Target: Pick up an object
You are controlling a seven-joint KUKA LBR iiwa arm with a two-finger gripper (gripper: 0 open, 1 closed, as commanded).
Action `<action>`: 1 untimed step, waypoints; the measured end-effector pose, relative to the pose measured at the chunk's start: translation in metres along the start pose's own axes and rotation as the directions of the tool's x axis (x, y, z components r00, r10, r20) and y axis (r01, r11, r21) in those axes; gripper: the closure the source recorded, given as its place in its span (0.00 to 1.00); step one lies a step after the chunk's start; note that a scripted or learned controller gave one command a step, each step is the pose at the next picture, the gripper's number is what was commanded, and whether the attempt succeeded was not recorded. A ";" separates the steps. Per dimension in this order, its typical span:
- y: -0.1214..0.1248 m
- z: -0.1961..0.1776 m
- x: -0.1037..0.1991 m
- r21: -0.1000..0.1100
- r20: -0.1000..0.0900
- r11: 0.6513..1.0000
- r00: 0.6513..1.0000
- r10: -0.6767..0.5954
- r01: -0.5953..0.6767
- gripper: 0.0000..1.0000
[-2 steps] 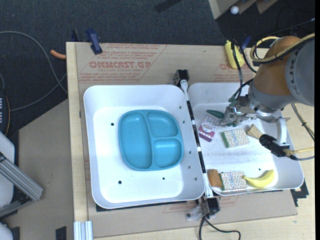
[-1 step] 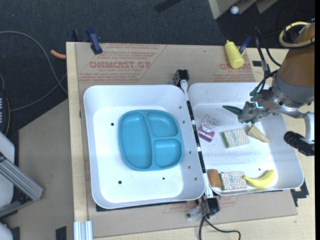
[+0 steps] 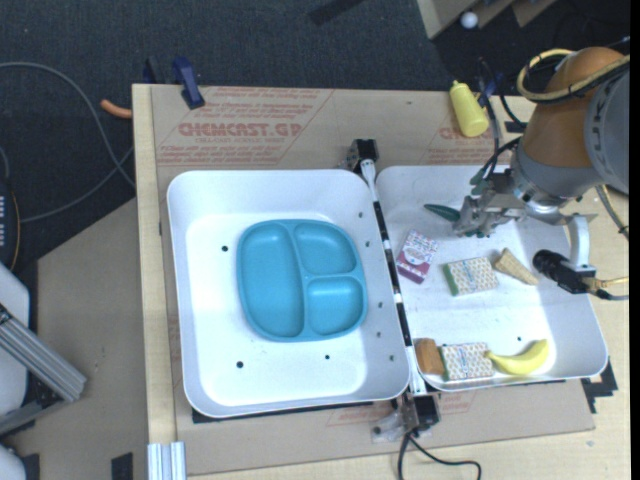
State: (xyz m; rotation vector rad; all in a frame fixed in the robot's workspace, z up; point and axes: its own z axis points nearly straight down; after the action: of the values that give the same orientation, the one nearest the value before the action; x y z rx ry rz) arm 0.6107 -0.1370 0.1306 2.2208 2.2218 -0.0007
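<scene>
Lowest in the frame, along the right bin's [image 3: 575, 358] bottom edge, a banana [image 3: 522, 360] lies lengthwise beside a patterned packet [image 3: 465, 360] and a brown block [image 3: 428, 356]. Higher up sit a green sponge [image 3: 470, 275], a tan wedge [image 3: 514, 265] and a pink-and-white packet [image 3: 415, 255]. Above these, at upper right, the gripper [image 3: 478, 218] hangs low over the bin floor near a dark green piece [image 3: 442, 211] to its left. Whether it grips anything I cannot tell. The sponge is the closest candidate, just below it. The left bin [image 3: 200, 268] holds a blue divided plate [image 3: 300, 278].
</scene>
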 end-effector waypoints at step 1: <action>-0.043 -0.080 -0.014 -0.002 0.001 1.000 1.000 0.001 -0.001 1.00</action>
State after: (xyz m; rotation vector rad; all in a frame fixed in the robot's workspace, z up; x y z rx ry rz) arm 0.5677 -0.1513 0.2103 2.2200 2.2190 0.0007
